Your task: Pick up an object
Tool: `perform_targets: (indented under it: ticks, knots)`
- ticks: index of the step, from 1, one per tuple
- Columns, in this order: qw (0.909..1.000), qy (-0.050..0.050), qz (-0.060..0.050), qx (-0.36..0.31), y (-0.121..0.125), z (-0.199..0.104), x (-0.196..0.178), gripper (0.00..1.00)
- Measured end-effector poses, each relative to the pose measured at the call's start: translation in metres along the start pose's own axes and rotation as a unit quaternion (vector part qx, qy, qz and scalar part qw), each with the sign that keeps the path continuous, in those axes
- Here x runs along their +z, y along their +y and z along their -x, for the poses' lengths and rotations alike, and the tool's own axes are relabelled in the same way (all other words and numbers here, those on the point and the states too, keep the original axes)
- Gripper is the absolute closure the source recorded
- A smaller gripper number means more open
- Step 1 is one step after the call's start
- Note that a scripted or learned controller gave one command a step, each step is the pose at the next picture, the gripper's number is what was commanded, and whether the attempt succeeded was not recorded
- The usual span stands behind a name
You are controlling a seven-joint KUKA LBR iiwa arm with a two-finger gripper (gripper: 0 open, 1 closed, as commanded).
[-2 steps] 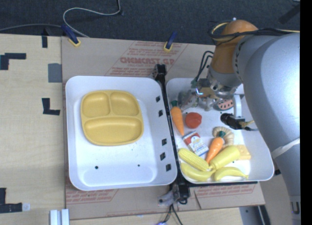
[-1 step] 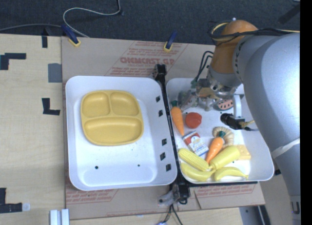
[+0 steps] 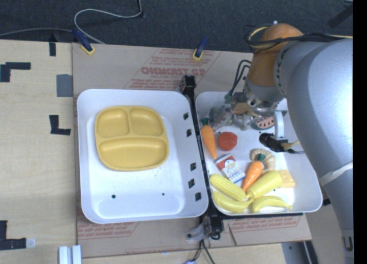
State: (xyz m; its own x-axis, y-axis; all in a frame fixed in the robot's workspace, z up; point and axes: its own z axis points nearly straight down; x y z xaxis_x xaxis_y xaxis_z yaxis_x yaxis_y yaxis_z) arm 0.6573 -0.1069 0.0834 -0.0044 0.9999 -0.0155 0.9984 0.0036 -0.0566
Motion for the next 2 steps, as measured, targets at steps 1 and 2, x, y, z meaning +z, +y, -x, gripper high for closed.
perform_targets:
  ticks: [1, 2]
  knots:
    - [1.0, 0.0, 0.002, 0.0, -0.0011, -0.0002, 0.0001, 0.0]
    - [1.0, 0.0, 0.0, 0.0, -0.0001, 0.0, 0.0002, 0.0]
